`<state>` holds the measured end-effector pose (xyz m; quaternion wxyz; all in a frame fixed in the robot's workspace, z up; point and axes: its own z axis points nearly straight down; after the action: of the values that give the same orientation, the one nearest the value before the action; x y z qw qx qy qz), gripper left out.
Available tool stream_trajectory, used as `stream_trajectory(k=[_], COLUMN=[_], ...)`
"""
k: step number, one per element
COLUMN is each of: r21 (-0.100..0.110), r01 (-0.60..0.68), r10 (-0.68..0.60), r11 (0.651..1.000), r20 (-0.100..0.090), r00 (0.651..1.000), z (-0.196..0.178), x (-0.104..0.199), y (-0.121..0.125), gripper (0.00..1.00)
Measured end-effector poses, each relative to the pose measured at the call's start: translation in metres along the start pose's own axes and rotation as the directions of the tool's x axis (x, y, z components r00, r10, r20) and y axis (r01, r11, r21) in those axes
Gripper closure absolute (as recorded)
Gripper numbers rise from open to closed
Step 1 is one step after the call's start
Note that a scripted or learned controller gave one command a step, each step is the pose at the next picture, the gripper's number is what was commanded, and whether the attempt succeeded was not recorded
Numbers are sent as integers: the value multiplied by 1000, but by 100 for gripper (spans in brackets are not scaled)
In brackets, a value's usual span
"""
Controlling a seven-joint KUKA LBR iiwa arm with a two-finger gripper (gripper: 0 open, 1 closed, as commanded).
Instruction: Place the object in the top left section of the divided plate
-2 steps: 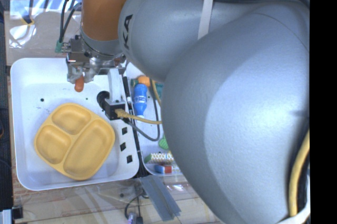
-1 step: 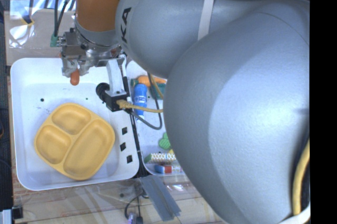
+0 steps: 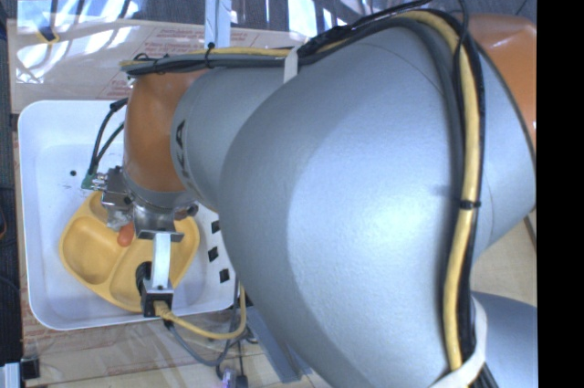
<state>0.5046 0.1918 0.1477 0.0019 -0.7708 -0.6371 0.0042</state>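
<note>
Gripper (image 3: 137, 226): over the plate (image 3: 82, 247), wrist straight above; fingers hidden, so open or shut cannot tell.
Object (image 3: 125, 237): small orange bit just left of the gripper, lying in a plate section; which section, hard to judge.
Risk: wrong section if released here; wrist blocks the sight of the drop.
Risk: cable (image 3: 196, 329) trailing below the gripper could snag the plate.
Edges: bin (image 3: 36, 194) wall near on the left and below.
Room: open bin floor above the plate.

smooth matt grey arm (image 3: 365, 194), glossy yellow plastic divided plate (image 3: 87, 249), smooth white plastic bin (image 3: 46, 158).
</note>
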Motion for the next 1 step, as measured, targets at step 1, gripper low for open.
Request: stream_trajectory(k=[1], r21=[-4], r01=[24], r10=[-24], r11=[1000], r20=[-2], r00=[1000], z=[26], x=[-24], y=[39], gripper=[100])
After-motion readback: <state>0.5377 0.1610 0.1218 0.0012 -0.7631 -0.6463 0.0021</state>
